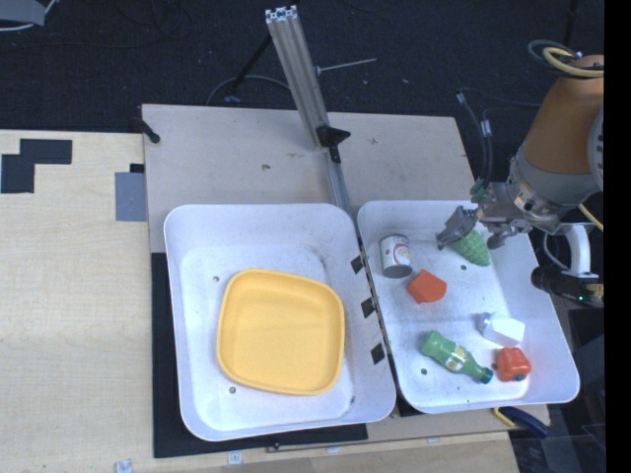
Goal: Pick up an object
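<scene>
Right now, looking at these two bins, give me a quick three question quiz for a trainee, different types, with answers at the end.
1. True or false: the yellow plate lies in the left bin.
2. Which thing sits nearest the gripper? A. green bottle B. light green object C. can
3. Fill in: the orange block lies just to the lower right of the ____.

Key: 1. True. 2. B; the gripper is right at it in the right bin, though whether it grips it is unclear. 3. can.
</scene>
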`<state>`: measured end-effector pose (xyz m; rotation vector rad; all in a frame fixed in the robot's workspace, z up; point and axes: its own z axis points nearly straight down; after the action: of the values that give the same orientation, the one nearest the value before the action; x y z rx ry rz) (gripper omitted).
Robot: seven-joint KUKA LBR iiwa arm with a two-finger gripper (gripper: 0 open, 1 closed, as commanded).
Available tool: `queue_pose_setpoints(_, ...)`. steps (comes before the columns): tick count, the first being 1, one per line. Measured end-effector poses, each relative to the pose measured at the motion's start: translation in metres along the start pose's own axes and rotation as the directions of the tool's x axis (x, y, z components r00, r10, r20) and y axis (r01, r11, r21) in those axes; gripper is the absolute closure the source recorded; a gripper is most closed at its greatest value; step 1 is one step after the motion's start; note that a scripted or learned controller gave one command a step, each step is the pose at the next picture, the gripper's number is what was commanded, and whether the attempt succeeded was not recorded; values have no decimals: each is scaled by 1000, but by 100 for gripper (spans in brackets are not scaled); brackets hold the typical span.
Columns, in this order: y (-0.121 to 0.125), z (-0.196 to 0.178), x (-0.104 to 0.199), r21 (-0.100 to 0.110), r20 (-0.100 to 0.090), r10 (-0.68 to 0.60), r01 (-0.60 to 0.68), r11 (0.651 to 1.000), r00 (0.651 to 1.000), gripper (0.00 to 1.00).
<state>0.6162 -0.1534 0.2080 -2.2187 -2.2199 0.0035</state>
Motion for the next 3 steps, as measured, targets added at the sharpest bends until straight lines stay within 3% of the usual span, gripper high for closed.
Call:
queue_pose_setpoints(2, 4, 113, 6, 1, 0, 0, 0, 1000, 1000, 0)
queue_pose_setpoints(3, 5, 100, 5, -3, 1, 1, -1, 1000, 1000, 100)
